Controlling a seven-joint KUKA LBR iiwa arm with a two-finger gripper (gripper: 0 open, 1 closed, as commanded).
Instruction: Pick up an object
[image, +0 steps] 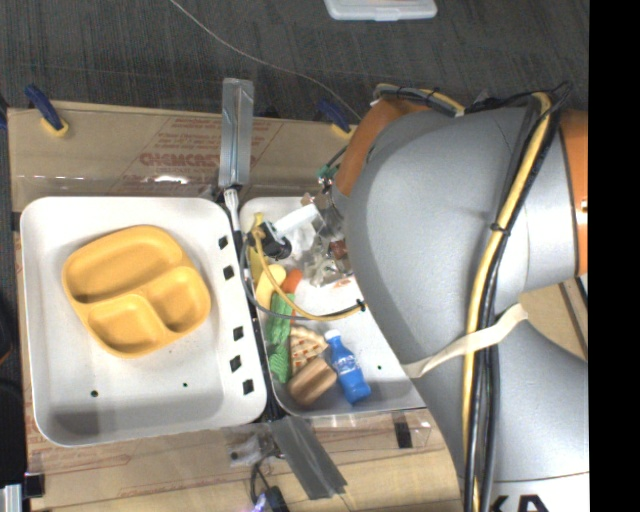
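Observation:
The right bin holds a jumble of small objects: a blue bottle near its front, a brown bread-like roll beside it, a waffle-textured piece, a green item along the left wall, and a yellow banana-like piece with a small orange-red piece next to it. My gripper reaches down into the back part of this bin, above the cluttered pieces there. The grey arm covers most of the bin's right side and hides the grip itself.
The left bin holds a yellow divided tray. A metal divider bar stands between the bins at the back. Blue clamps hold the cardboard backing at the far edge.

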